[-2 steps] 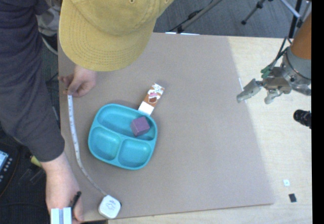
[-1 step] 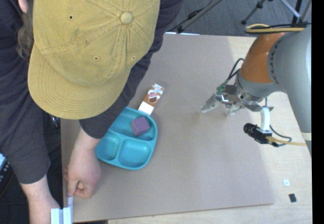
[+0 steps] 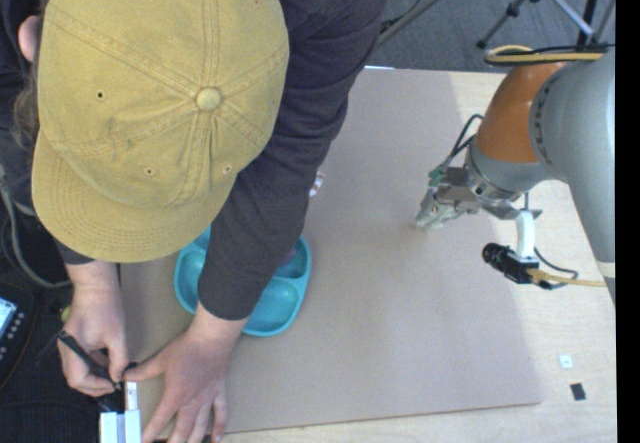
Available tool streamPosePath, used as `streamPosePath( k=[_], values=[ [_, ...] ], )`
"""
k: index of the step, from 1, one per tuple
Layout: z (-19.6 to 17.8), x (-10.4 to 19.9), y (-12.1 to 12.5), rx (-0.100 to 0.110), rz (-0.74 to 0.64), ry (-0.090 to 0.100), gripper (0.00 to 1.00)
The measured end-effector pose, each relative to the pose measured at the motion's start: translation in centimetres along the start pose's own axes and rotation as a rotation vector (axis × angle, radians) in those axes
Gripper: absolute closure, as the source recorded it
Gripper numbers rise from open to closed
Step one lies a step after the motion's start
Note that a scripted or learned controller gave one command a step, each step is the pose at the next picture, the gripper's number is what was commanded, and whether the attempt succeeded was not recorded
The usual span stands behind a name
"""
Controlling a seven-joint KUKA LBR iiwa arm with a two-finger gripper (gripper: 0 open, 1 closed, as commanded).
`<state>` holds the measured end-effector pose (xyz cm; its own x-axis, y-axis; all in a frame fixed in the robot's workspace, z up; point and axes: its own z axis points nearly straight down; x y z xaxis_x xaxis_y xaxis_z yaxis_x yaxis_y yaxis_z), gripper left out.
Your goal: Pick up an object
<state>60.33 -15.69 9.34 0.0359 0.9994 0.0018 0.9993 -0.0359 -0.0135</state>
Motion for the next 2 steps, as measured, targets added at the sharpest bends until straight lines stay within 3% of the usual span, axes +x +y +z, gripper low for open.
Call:
streamPosePath(
  k=[1,2],
  values=[
    [0.8,-2.9,3.6,-0.017,-0.415,-0.006,1.0],
    [-3.0,-3.6,6.7,-0.011,-0.434,-0.004,1.0]
  ],
)
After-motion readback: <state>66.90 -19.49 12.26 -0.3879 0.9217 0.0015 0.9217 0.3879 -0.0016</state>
